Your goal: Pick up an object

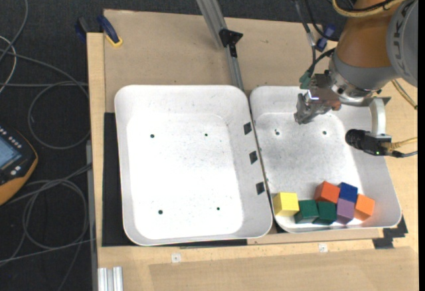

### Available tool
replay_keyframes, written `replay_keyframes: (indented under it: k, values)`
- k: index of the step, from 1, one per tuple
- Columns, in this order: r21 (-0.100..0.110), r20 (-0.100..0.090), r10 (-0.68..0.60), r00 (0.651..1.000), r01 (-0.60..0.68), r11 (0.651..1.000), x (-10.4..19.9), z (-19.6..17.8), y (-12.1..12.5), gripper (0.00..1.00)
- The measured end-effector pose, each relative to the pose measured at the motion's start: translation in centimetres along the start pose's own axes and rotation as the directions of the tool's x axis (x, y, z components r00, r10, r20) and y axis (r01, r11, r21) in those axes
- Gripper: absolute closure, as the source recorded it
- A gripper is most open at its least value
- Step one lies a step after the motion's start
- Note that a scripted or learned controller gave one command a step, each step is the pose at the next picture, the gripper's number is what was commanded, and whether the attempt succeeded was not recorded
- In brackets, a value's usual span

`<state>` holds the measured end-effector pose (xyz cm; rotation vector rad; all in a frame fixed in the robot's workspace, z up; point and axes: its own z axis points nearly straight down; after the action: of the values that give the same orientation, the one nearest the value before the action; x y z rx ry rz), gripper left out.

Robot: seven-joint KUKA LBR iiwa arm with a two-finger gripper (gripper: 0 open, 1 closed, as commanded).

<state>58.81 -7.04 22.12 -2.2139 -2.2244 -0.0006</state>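
The objects available for picking are small coloured blocks clustered in the near right corner of the right bin (292, 157): a yellow block (287, 202) at the left end of the cluster, a dark green block (307, 210) just beside it, a second green block (325, 212) next to that, an orange block (327, 191) behind the green pair, a blue block (348, 191) to its right, a purple block (346, 208) in front of the blue one, and a second orange block (364, 205) at the right end, against the bin wall. The blocks lie touching or nearly touching one another. The pincer (307, 112) is positioned over the far part of the same bin, well apart from the cluster, with no block between its fingers; whether it is released or clenched cannot be told from this view. The arm (372, 30) reaches in from the right, its orange band above the wrist. The left bin (133, 110) sits beside the right bin on the worktop (172, 44). A metal pole (209, 7) rises at a slant from the far edge between the bins
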Motion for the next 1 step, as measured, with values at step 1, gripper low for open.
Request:
replay_keyframes:
  k: [1]
  values:
    - [0.001,-0.001,-0.002,1.000,0.002,1.000,5.88,0.09,-2.26,1.00]
